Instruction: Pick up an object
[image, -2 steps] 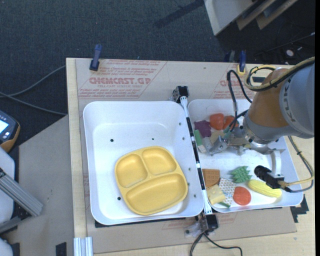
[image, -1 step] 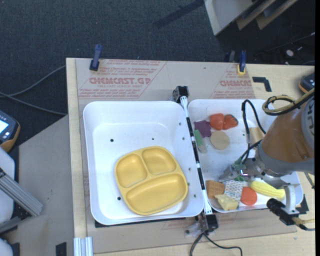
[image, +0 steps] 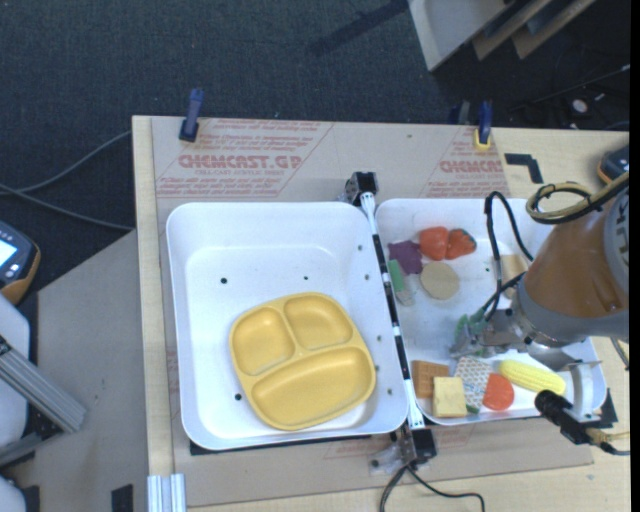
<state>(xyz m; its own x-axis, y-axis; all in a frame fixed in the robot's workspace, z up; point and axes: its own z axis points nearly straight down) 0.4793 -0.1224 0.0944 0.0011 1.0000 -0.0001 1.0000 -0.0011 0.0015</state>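
A yellow three-compartment plate (image: 303, 360) is seen lying flat in the left bin (image: 200, 240), toward its near side. The right bin (image: 400, 212) is set just beside it, and a clutter of toy food is held there. Along its left wall a purple piece (image: 405, 253) and a pale green piece (image: 402, 287) are found. Further right, a red tomato-like piece (image: 445, 243) lies at the far side, with a round beige disc (image: 440, 282) just beneath it. At the near edge, a brown slab (image: 429, 374), a yellow cheese-like block (image: 450, 397), a red piece (image: 498, 393) and a yellow corn cob (image: 532, 377) are grouped closely. The gripper (image: 478, 333) is lowered into the bin's middle, near the cob; whether it is apart or together cannot be told, and nothing is visibly held.
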